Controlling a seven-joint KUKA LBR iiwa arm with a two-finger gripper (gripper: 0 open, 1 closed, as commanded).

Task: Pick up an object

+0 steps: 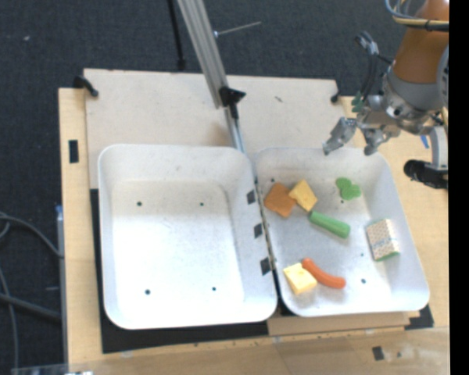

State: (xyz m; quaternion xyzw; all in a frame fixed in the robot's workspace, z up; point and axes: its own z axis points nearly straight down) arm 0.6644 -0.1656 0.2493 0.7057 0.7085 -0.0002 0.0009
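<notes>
In the right bin point(406, 280) lay an orange block point(279, 200) touching a yellow block point(303, 194), a green lump point(347, 187), a green cylinder point(330, 224), a speckled sponge point(382, 239), a yellow cube point(299, 278) and an orange carrot point(325, 274).

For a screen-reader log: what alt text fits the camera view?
A robot gripper hangs open above the far rim of the right bin, which holds an orange block, two yellow blocks, green pieces, an orange carrot-like piece and a speckled sponge. The left bin sits alongside.
</notes>
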